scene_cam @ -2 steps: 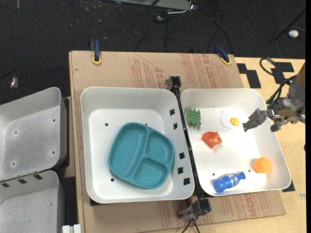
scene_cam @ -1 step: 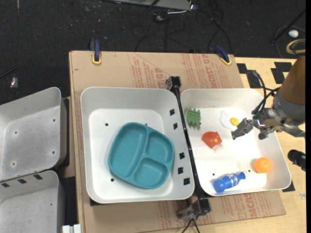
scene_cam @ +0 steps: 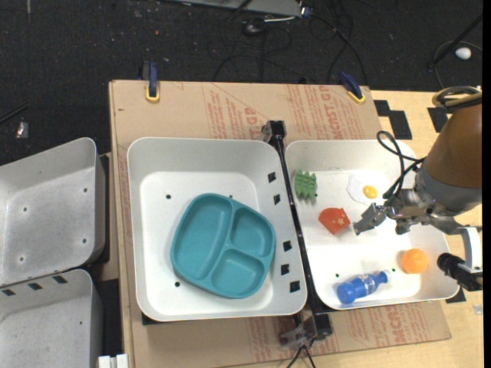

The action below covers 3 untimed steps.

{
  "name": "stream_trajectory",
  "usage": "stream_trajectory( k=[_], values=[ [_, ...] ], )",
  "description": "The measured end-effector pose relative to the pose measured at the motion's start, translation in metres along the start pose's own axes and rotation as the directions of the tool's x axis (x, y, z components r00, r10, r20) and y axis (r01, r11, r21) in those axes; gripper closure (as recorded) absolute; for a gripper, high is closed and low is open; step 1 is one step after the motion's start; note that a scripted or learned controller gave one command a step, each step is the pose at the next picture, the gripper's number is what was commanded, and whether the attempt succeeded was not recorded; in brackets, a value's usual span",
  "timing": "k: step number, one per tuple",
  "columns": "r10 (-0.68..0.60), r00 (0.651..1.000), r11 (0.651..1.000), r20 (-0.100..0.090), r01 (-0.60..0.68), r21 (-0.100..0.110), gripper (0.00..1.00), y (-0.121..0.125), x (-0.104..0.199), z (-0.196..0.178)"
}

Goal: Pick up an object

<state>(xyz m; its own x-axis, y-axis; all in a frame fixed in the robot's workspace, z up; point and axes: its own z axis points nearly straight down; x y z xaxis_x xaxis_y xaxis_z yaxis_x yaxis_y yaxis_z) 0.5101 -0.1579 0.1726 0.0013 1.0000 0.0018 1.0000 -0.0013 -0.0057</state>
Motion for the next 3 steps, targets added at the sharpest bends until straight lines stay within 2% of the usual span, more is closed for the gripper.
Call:
stream_trajectory(
  k=[1,2,3],
  values=[
    [0.000,1.000,1.000,0.000,0.000,-0.001,0.00,-0.003,0.003,0.044],
    [0.001,1.000,1.000,0.002,-0.001,-0.006,1.00,-0.001,0.003,0.031],
    [0.000,1.000,1.000,0.004,0.000,-0.011,1.00,0.000,-0.008,-0.022]
  ],
)
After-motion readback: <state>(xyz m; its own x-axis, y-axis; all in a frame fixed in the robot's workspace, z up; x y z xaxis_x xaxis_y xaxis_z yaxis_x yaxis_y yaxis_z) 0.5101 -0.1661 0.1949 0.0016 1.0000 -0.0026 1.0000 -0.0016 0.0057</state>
